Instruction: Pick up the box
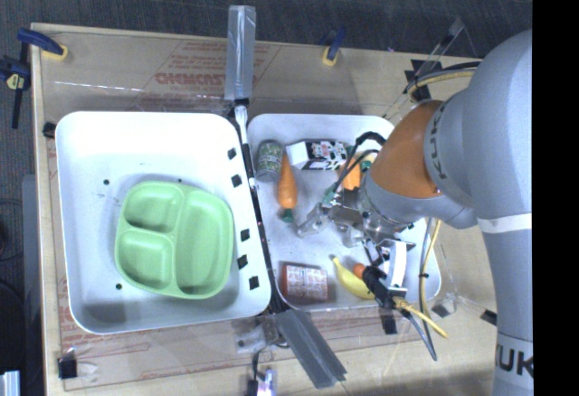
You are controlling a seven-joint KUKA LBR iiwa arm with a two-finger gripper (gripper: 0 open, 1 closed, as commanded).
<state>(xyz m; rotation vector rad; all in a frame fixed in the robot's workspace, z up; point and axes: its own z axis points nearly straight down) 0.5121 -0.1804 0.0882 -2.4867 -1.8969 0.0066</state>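
Looking down on the bench [136, 69], we are seeing two white bins lying side by side. The left bin [81, 150] is holding a green plate [175, 239] with three compartments, sitting a little toward 6 o'clock of the bin's middle.

The arm [470, 159] is reaching in from 3 o'clock and is hanging over the right bin [308, 121], its orange band covering much of that bin's 3 o'clock half. The gripper [312, 218] is pointing toward 9 o'clock and is hovering near the bin's middle. We cannot tell whether the claw is wide or narrow, since the metal parts are blurring together, and we are seeing nothing clearly held in it.

The box [318, 153], white with dark print, is lying at about 12 o'clock in the right bin, close to the far wall. It is sitting toward 12 o'clock of the gripper and apart from it. A carrot [287, 187] is lying just beside the box toward 8 o'clock, with a greenish can [269, 159] next to it at 10 o'clock, near the wall between the bins. At 6 o'clock of the bin a brown tin [303, 279] is lying on its side, and a banana [346, 278] is resting just at 3 o'clock of that tin, partly under the arm's cables.
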